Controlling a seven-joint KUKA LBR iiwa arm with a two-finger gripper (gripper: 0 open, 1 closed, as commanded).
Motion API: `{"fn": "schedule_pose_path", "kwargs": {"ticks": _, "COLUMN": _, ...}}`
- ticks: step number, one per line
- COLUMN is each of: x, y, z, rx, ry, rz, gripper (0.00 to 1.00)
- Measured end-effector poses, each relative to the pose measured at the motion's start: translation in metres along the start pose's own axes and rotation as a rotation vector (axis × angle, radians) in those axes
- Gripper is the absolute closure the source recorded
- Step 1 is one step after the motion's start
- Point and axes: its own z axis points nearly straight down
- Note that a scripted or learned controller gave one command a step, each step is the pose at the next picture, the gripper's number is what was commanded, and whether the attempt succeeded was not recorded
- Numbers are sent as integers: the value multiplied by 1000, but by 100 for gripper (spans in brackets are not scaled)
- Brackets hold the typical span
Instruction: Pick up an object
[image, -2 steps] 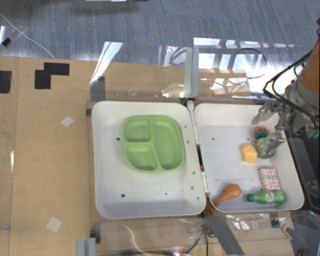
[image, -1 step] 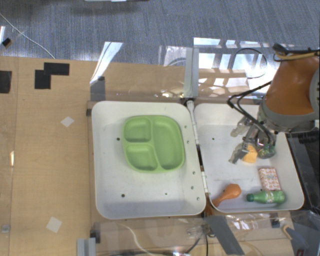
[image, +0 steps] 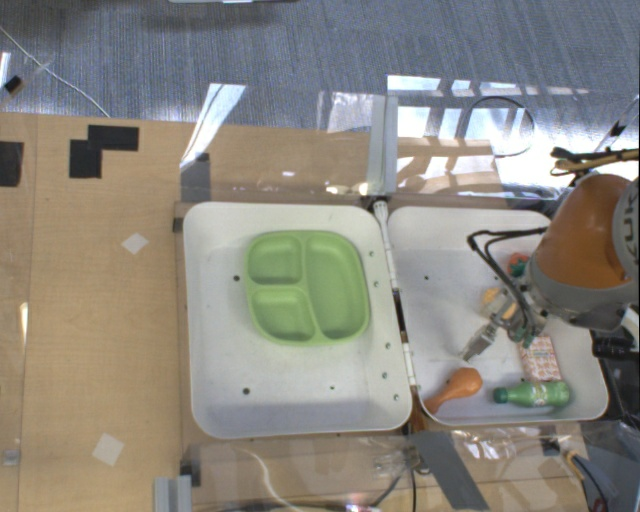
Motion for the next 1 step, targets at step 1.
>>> {"fn": "schedule_pose_path", "kwargs": {"ticks": 1, "x": -3, "y": 4, "z": -15, "rx": -6, "ry": -11, "rz": -11, "gripper": 100}}
